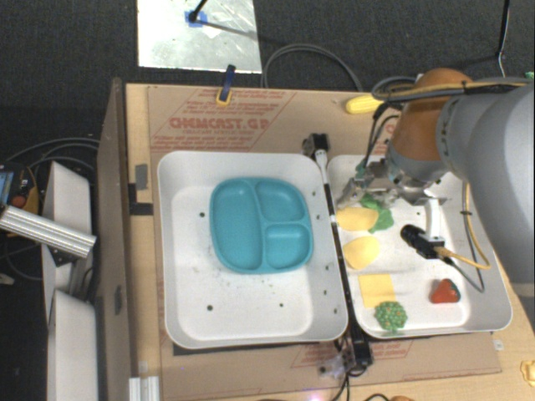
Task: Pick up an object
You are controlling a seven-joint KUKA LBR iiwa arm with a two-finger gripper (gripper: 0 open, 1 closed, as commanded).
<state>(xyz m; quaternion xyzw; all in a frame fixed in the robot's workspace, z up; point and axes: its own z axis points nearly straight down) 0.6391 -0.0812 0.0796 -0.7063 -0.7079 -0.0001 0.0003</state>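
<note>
My gripper (365,194) hangs low over the upper left part of the right bin (489,307). Directly below it lie a yellow oval piece (354,218) and a green leafy piece (384,220), the two touching each other. Whether the gripper touches them is hidden by its own body. Further forward in the same bin are a yellow rounded piece (361,251), a flat yellow square (376,289), a green broccoli floret (389,314) and a red strawberry-like piece (445,291).
The left bin (188,307) holds a teal divided plate (260,225). A raised wall separates the two bins. The arm (485,165) covers the back right of the right bin. Cardboard (217,124) lies behind the bins.
</note>
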